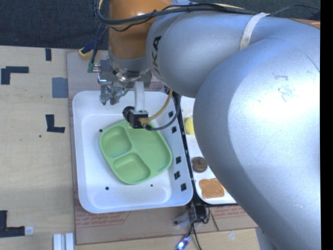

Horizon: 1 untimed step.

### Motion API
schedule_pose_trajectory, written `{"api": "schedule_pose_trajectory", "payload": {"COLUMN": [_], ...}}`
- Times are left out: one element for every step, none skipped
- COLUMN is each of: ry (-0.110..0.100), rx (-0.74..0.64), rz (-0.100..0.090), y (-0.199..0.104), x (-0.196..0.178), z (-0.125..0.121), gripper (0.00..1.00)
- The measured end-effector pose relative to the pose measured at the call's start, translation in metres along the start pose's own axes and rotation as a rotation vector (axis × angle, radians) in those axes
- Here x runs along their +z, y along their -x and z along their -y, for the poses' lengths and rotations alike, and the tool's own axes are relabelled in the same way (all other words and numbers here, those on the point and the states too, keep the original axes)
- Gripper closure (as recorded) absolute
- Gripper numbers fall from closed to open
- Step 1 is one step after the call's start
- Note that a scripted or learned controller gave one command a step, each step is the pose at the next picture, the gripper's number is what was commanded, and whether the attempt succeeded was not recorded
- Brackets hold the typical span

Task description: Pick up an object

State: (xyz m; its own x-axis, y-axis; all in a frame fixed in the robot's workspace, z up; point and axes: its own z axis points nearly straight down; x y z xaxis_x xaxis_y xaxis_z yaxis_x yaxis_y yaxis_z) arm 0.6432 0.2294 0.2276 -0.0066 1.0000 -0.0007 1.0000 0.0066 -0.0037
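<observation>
A light green divided plate (136,153) lies tilted in the left white bin (92,191), filling much of its middle. My gripper (110,96) hangs over the bin's far edge, just beyond the plate's far corner and above it. Nothing shows between its fingers. In the right bin (208,199) I see a brown round piece (199,164), an orange-tan slab (211,188) and a bit of something yellow (189,125), mostly hidden by the arm.
The big grey arm covers most of the right bin and the right side of the view. A black-marked divider (179,155) separates the two bins. The wooden bench (31,155) lies to the left with black tape marks.
</observation>
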Motion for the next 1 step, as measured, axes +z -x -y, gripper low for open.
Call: {"api": "schedule_pose_trajectory", "payload": {"ry": [-0.002], "rx": [-0.002], "rz": [0.0], "y": [-0.0006], "x": [-0.0093], "z": [0.0003], "gripper": [1.0]}}
